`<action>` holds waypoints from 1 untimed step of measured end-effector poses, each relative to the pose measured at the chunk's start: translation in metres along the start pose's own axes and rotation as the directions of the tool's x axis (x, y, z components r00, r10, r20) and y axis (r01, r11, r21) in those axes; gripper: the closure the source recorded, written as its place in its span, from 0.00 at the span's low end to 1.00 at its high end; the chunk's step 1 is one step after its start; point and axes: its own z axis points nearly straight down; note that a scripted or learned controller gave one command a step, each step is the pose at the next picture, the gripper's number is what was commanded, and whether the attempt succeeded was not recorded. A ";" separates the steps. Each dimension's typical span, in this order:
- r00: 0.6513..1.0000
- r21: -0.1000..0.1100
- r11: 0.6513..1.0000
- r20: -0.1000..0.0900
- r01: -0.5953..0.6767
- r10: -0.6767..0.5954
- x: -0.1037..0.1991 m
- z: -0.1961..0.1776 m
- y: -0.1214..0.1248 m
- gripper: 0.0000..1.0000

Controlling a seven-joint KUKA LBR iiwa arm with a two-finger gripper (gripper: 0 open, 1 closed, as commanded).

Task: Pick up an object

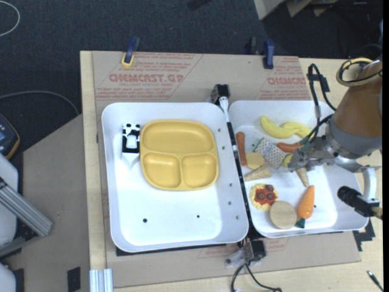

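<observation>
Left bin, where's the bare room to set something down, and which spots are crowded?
In the left bin, the bare floor runs along the near edge below the yellow divided plate, and in a narrow strip beside the black-and-white item. The right bin is crowded: banana, carrot, pizza slice and the gripper fill it.

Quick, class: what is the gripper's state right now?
Gripper: cannot be told; it sits low in the right bin among the toy food.

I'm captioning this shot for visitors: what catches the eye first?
The big yellow divided plate in the left bin dominates. Next, the toy foods crowding the right bin: a banana, a carrot, a small pizza, with the gripper among them.
</observation>
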 end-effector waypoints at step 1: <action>1.000 0.000 1.000 0.000 -0.002 0.002 -0.010 -0.052 -0.004 1.00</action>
